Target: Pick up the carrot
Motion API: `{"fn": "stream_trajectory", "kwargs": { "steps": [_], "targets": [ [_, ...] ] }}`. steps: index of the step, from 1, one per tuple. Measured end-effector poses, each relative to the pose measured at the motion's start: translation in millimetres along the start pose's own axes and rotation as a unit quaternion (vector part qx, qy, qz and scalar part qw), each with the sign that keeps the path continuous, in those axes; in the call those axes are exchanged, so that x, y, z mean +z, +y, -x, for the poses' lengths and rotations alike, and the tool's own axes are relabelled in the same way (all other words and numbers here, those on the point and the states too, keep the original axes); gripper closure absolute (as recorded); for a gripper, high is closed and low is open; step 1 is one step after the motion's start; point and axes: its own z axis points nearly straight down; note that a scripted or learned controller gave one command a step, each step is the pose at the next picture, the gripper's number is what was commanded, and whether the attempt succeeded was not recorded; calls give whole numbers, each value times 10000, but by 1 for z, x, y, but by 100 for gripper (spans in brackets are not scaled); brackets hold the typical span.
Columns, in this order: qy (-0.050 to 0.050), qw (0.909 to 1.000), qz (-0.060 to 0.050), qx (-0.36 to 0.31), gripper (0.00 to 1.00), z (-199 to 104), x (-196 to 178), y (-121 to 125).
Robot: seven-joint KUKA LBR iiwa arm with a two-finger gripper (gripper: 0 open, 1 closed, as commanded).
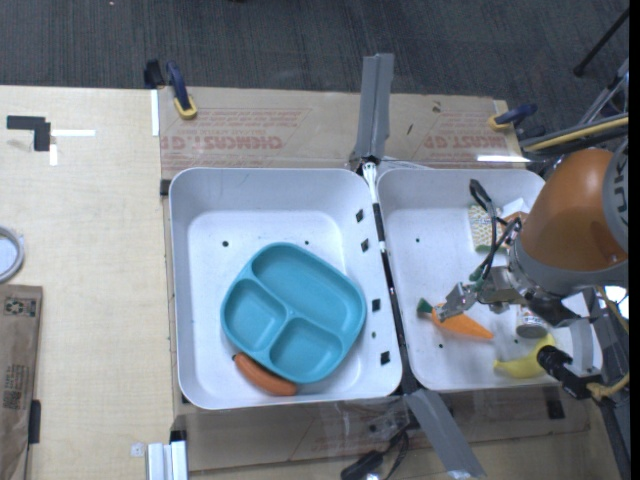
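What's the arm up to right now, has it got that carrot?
Gripper low in the right bin, at the carrot. Carrot lying on the bin floor, not lifted. Banana close by, not blocking.

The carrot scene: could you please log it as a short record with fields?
carrot: lying in the right bin, green top pointing left
gripper: just above the carrot, at its leafy end
banana: right bin, near the front right corner
plate: blue, three compartments, in the left bin
sausage: left bin, partly under the plate's front edge
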Motion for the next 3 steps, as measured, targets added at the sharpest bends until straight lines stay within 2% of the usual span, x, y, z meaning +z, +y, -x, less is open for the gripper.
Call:
{"fn": "stream_trajectory", "kwargs": {
  "steps": [1,2,3],
  "targets": [
    [3,9918,3,-1278,0,-8,26,-14],
    [-9,9738,19,-2272,0,12,18,3],
    [-8,9744,20,-2249,100,13,9,4]
  ]
}}
